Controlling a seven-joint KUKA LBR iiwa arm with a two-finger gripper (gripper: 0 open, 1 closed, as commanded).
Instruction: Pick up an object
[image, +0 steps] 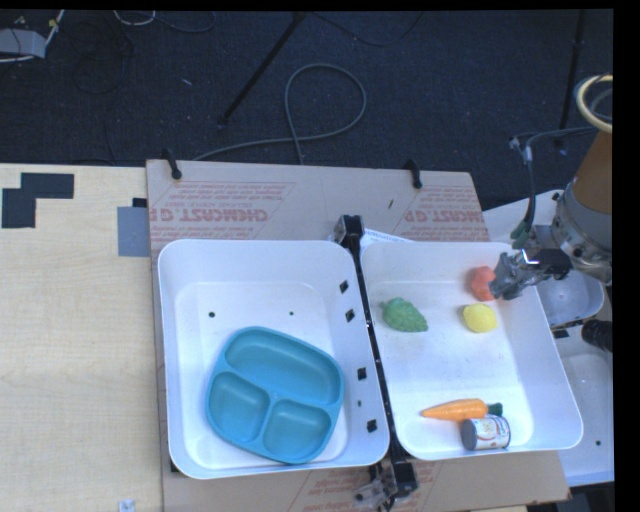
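Observation:
The right bin (560, 395) holds a green leafy toy (404, 315), a yellow lemon-like toy (480, 318), a red-orange round toy (481, 282), an orange carrot (455, 408) and a small can (486, 433). My gripper (510, 274) hovers at the bin's far right side, right next to the red-orange toy and partly covering its right edge. Nothing is visibly between the fingers.
The left bin (185, 270) carries a blue divided plate (273, 393). A black divider with clips (362, 340) runs between the bins. Cardboard (300, 205) lies under both bins, and cables trail over the dark floor behind.

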